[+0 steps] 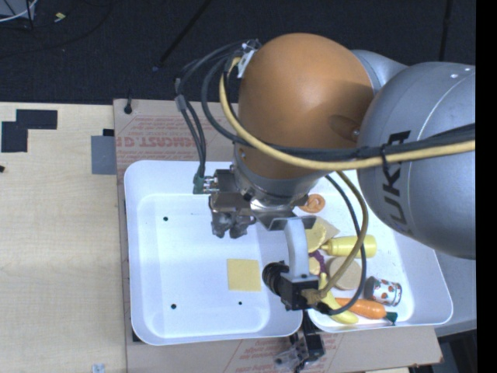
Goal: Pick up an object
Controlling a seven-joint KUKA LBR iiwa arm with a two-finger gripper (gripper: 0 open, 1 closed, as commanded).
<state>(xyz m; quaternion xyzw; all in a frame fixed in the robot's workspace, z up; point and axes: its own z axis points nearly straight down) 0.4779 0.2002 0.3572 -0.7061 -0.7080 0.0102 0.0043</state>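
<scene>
**One arm over two bins, gripper above the lone yellow square**

Nearest the camera, the arm [365,115] fills the upper right. Its orange band bulges toward the lens, and its grey casing runs off to the right. One arm, one gripper.

Two white bins sit side by side on a printed cardboard sheet [155,134], which lies on the pale bench [54,247]. The bin on the view's left [178,239] has one thing in it: a flat yellow square [244,274] lying on its floor toward the near right corner.

The bin on the view's right [435,301] holds a cluster partly hidden by the wrist:
- one yellow bottle [356,246], lying on its side
- one tan flat piece [327,230], just beside the bottle
- one orange carrot-shaped piece [366,310], near the front rim
- one yellow banana-shaped piece [344,316], touching the carrot-shaped piece
- one small printed can [385,291]
- one orange ring [314,203], at the far side

The gripper [229,230] hangs over the left bin, up and to the left of the yellow square and apart from it. I cannot tell whether the jaws are open or closed.
</scene>
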